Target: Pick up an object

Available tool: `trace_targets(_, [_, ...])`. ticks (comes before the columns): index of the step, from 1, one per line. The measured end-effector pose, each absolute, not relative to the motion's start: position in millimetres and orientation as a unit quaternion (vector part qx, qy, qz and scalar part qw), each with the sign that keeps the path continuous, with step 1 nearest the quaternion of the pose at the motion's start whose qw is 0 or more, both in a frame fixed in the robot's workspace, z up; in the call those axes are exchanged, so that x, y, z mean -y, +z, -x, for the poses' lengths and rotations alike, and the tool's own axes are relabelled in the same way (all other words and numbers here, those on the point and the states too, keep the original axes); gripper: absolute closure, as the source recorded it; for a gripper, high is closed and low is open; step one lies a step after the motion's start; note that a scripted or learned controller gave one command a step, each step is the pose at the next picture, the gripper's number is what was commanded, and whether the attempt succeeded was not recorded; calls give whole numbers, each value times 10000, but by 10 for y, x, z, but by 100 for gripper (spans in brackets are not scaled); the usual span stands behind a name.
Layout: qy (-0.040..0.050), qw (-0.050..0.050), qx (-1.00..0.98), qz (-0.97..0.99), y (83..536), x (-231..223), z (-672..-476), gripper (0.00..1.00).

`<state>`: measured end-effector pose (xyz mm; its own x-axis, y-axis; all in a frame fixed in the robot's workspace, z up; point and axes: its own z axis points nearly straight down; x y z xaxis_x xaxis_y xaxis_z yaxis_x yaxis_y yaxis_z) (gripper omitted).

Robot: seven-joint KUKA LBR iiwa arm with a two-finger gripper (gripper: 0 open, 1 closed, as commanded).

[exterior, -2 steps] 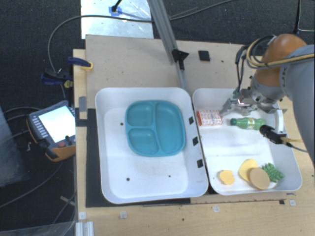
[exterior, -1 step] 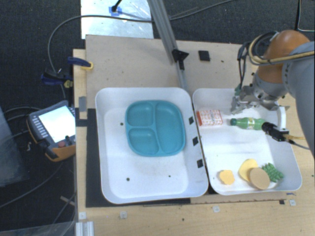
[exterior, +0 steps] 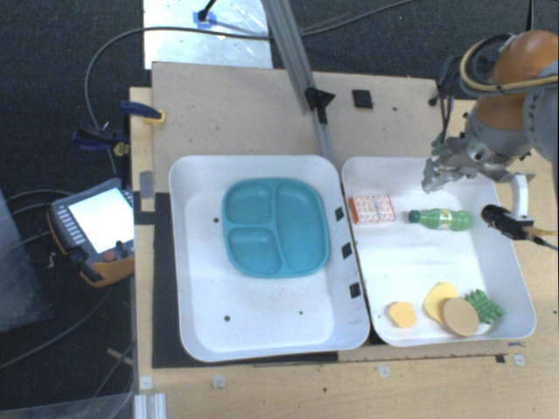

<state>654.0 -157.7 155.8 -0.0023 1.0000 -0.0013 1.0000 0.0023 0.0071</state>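
Tan disc [exterior: 460, 316]; gripper [exterior: 434, 180] above bottle [exterior: 441, 219].

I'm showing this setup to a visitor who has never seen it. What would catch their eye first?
Probably the teal divided plate, lying alone in the left bin. Next, the grey arm with its orange band at the upper right, its gripper hanging over the far edge of the right bin. That bin holds a green bottle lying on its side, a small red-patterned box, and yellowish toy foods near the front.
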Motion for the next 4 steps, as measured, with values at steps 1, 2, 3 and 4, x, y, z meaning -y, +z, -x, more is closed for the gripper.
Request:
trace_targets(1, [21,35,-7084,-7058,2013,1617,-6564,100])
trace_targets(2, [17,25,-7093,-7049,2463,1617,-6578,100])
trace_targets(3, [7,0,-7104,-7038,2338,1127,-6520,100])
trace_targets(4, [15,0,-7109,-7033,2431,578,-6433,100])
